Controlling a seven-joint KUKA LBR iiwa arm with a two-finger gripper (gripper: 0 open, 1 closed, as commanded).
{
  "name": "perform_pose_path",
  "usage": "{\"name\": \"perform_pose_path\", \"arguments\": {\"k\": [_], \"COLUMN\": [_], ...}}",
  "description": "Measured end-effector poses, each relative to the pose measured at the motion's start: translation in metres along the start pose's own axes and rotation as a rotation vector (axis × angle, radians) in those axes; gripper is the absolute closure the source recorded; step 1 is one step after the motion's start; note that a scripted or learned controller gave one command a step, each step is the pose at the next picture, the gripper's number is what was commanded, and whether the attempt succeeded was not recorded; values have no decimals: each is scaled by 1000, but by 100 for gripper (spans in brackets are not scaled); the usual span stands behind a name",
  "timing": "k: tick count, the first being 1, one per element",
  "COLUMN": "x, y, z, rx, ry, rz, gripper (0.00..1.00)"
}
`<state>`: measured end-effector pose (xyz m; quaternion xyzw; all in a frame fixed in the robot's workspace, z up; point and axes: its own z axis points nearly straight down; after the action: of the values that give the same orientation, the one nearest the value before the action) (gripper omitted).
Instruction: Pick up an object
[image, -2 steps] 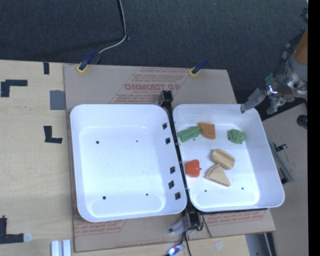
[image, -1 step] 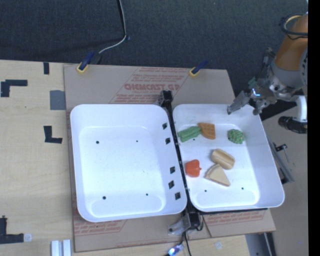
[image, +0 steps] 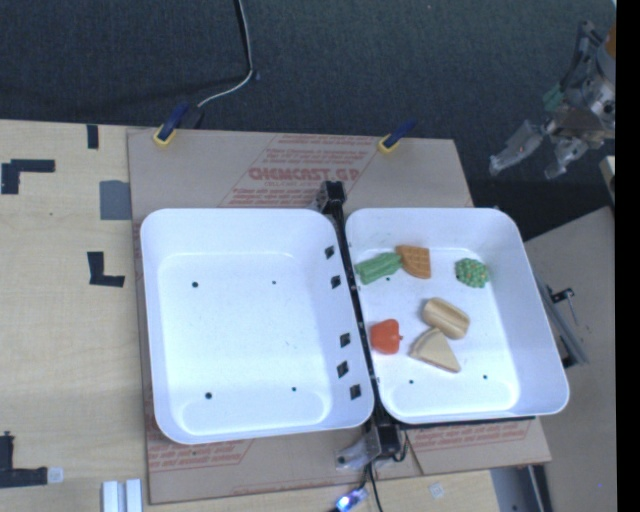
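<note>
a: where's the claw (image: 535, 152)?

b: up at the top right, over the dark floor beyond the tabletop (image: 60, 330), well apart from both bins. its two fingers stand spread apart, with nothing between them.

a: and the things to pick?

b: all in the right bin (image: 530, 330). a green pickle (image: 379, 267) lies near the divider, with an orange wedge (image: 414, 261) just beside it on its right, perhaps touching. a green bumpy ball (image: 471, 272) sits further right, near the far wall.

a: lower down?

b: a red pepper (image: 386, 336) near the divider, a tan roll (image: 445, 316) to its right, and a pale triangular slice (image: 435, 351) just below the roll, close enough that they may touch.

a: the left bin (image: 160, 300)?

b: white floor with a few small black dots. both bins rest on a cardboard sheet (image: 290, 170), held by two yellow and blue clamps (image: 170, 124) at its far edge. a pale cable (image: 243, 60) runs across the dark floor above.
</note>
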<state>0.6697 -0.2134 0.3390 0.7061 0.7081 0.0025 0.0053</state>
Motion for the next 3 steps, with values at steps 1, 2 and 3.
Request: {"name": "perform_pose_path", "arguments": {"k": [1, 2, 3], "x": [8, 20, 19], "y": [1, -22, -20], "z": [-131, -202, -206], "rx": [-5, 3, 9], "ry": [-2, 1, 1], "rz": [0, 1, 2], "gripper": [0, 0, 100]}}
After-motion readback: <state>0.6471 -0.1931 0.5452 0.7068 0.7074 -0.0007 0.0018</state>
